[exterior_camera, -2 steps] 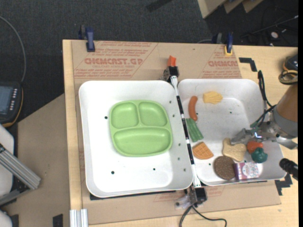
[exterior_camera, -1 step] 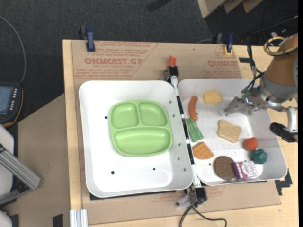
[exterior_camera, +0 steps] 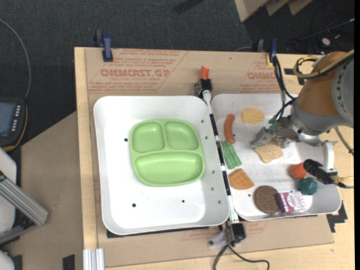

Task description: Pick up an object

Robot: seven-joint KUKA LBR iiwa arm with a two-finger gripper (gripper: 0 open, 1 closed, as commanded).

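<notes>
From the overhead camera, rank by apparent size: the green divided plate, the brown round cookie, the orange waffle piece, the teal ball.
1. Green divided plate, by far the largest.
2. Brown round cookie.
3. Orange waffle piece, only slightly smaller than the cookie; close call.
4. Teal ball, smallest.

A tan toast slice (exterior_camera: 269, 152) lay flat mid-bin on the right, tilted a touch, right under the jaws. Nearby sat a red sausage (exterior_camera: 229, 127), a brown cookie (exterior_camera: 266, 199) and an orange waffle (exterior_camera: 241, 179).
</notes>
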